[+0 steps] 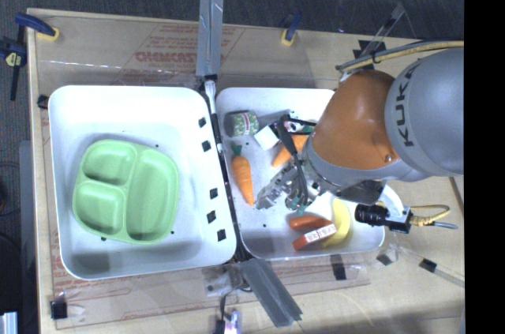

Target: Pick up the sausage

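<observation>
Two white bins [142, 265] sit on the bench, and in the right one the sausage [304, 221] lies near the front wall beside a banana [341, 220], so the gripper [286, 190], just behind, should descend squarely, clearing the carrot [243, 178] farther left.

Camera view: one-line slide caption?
Gripper low in the right bin between carrot and sausage; green tray in the left bin.
</observation>
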You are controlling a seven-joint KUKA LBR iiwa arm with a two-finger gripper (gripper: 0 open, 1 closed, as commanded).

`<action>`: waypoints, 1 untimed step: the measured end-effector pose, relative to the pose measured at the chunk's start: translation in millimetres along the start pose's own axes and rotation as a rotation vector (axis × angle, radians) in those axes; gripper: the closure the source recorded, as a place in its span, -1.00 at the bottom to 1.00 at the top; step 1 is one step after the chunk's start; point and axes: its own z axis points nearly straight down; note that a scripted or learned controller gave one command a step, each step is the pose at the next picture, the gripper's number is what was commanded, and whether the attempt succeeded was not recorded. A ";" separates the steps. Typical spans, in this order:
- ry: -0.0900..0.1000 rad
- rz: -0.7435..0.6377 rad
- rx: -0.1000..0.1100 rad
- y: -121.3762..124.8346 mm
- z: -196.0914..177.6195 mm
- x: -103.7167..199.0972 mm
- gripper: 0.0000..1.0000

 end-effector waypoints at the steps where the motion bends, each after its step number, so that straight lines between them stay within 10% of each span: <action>1: -0.002 -0.163 0.000 31.3 -27.0 1.9 1.00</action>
